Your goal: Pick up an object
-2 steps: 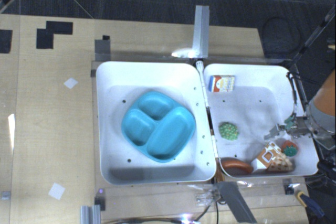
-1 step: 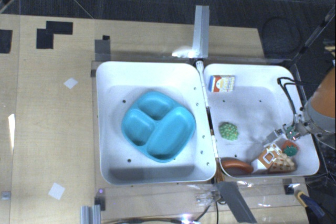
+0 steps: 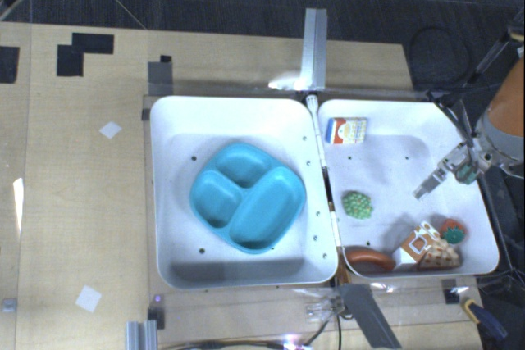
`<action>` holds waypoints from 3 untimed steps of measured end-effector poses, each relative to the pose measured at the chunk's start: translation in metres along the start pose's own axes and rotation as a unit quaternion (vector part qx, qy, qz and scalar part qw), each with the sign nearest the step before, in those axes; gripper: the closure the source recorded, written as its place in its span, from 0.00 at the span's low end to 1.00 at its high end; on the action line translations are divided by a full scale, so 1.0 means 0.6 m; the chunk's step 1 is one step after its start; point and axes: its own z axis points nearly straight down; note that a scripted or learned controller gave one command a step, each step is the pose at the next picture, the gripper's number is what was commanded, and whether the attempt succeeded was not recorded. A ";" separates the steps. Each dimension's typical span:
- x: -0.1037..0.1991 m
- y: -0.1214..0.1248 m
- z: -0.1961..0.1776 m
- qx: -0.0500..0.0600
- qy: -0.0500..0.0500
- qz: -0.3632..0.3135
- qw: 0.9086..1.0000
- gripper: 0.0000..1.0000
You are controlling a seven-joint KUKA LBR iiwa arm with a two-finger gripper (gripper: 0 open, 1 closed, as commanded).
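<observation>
**Gripper hanging over the right bin, nothing yet between its fingers**

The gripper (image 3: pixel 433 183) is reaching in from the right edge and hovering above the right bin (image 3: pixel 394 127), over a bare white patch of its floor. Its slim fingers are pointing down and to the left; they are looking close together with nothing held between them, though the view is too small to be certain.

The nearest candidates are lying below and to the left of the fingertips. The green knobbly ball (image 3: pixel 357 204) is sitting to the left, near the divider. The waffle-patterned toy (image 3: pixel 428 247) is lying nearer the bin's front wall, with a small red-and-green piece (image 3: pixel 452 232) touching its right side and a brown sausage-like piece (image 3: pixel 369 259) stretched left to right in the front corner. A small printed carton (image 3: pixel 347 129) is resting well apart, at the back.

The bin floor is smooth and shallow-walled — open room around the ball, crowding along the front. The left bin (image 3: pixel 172 176) is holding a blue divided tray (image 3: pixel 248 197).
</observation>
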 end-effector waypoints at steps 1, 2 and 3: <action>0.082 -0.070 0.078 0.001 0.001 0.020 1.000 0.00; 0.019 -0.021 -0.034 0.000 0.000 -0.119 0.993 0.00; 0.054 -0.062 0.066 0.000 0.001 -0.082 0.997 0.00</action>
